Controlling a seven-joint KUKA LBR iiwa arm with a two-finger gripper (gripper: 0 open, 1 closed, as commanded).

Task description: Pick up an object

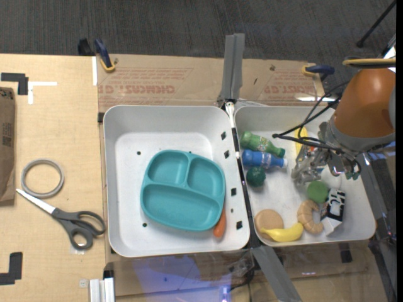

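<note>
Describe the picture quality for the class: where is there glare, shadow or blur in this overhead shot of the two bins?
Camera view: lighting is even and soft; the white left bin shows a faint shadow along its inner walls; a bluish glare patch lies on the bench edge below it; the teal divided plate is sharp; the gripper and wiring look cluttered and slightly blurred; the scissors are crisp.
</note>
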